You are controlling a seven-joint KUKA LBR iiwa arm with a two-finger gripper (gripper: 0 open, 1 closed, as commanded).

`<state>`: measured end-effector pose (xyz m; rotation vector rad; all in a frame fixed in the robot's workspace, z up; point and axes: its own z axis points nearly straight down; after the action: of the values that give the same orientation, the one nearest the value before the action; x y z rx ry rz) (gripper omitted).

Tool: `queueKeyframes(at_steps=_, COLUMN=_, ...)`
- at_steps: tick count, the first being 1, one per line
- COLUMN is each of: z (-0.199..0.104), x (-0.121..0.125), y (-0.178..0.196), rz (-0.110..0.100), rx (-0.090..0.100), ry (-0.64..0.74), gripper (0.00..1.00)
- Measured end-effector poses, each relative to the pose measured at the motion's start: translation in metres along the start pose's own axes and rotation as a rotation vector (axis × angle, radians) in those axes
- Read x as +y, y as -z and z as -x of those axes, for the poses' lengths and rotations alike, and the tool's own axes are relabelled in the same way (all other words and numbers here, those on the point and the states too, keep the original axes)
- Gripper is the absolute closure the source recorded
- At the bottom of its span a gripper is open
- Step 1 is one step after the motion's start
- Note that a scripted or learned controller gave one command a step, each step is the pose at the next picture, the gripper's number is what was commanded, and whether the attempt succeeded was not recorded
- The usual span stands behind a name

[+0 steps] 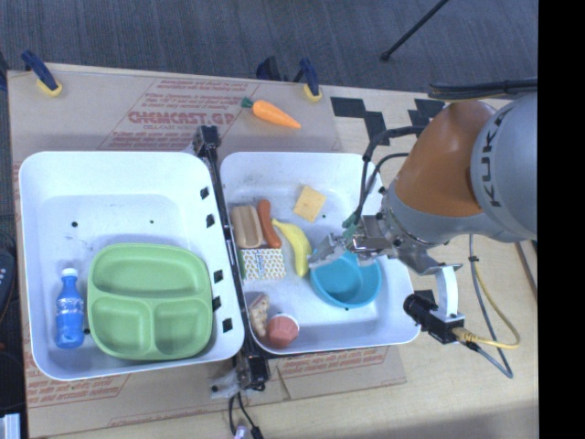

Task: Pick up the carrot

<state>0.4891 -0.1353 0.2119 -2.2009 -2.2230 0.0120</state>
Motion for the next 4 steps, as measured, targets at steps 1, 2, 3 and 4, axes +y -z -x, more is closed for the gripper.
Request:
queueKeyframes(at_steps=1, z=0.077, x=-0.008, y=0.238, rz=0.014, rx=-0.014, ry=0.235, gripper=0.0)
queueKeyframes(at_steps=2, z=0.077, x=-0.005, y=0.242, rz=0.0, rx=-0.011, ry=0.244, gripper=1.0)
queueKeyframes(at_steps=3, z=0.06, x=-0.014, y=0.08, rz=-0.007, rx=0.003, ry=0.205, gripper=1.0)
queueKeyframes(at_steps=4, z=0.014, x=0.023, y=-0.011, rz=-0.006, rx=0.002, ry=-0.133, gripper=1.0)
